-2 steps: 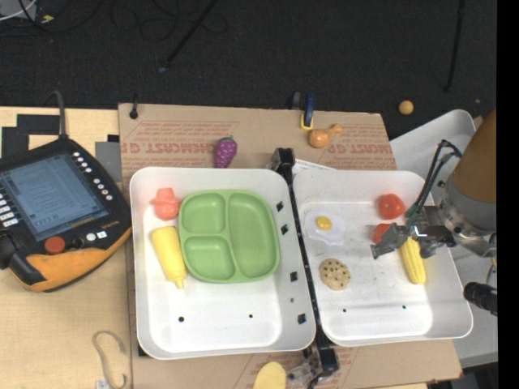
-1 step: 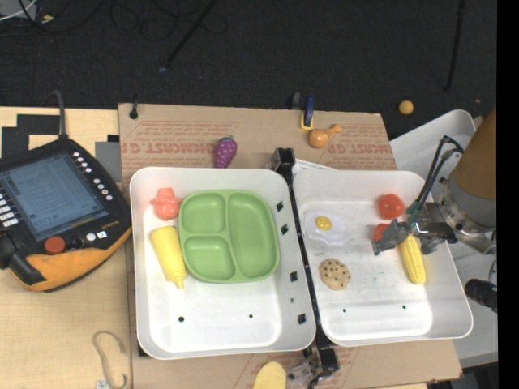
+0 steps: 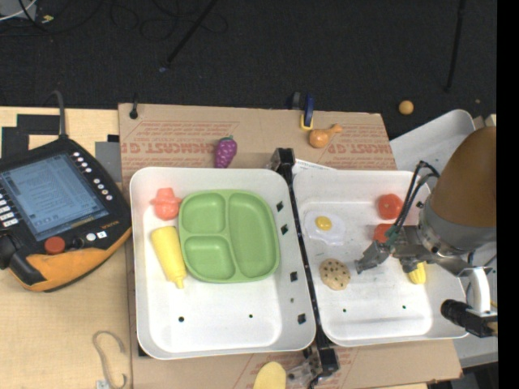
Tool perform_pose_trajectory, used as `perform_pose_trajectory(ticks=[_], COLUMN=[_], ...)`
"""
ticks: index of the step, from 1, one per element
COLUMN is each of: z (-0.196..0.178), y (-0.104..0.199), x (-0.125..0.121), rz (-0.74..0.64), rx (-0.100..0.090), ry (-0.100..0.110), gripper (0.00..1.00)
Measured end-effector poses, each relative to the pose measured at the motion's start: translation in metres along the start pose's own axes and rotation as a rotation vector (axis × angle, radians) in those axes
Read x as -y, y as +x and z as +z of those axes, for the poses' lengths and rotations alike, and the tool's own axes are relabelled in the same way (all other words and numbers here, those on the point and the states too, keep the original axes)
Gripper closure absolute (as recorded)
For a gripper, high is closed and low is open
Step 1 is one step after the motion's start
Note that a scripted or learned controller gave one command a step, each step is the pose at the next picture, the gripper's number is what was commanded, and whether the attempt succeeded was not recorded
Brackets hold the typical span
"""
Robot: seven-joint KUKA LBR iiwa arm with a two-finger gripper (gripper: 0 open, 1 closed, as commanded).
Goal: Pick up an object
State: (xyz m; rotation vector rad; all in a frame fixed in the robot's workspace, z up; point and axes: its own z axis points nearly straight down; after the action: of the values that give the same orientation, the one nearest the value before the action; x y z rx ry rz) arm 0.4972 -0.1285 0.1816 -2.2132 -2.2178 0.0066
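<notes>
Cookie (image 3: 334,274), round, tan and dark-speckled, lies on the right white bin's (image 3: 373,322) floor just left of your gripper (image 3: 366,262), whose dark fingers hang low with nothing visibly between them; how wide they stand you cannot tell. Under both bins you see brown cardboard (image 3: 178,136) printed with reversed red lettering, unreadable, on a light wooden bench (image 3: 57,331) before a black backdrop.

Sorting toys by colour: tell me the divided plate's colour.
Light green; the divided plate shows clearly in the camera view.
</notes>
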Motion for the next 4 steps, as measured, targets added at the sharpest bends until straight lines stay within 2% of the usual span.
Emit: perform_pose_trajectory(ticks=[1,2,3,4], z=[0.056,0.094,0.082,0.032], y=[-0.007,-0.005,-0.008,-0.002], x=[-0.004,-0.005,-0.005,0.003], rz=[0.001,0.001,0.009,0.002], rx=[0.0,0.0,0.0,0.003], ry=[-0.001,-0.008,-0.008,-0.01], gripper=[0.0,0.0,1.0,1.0])
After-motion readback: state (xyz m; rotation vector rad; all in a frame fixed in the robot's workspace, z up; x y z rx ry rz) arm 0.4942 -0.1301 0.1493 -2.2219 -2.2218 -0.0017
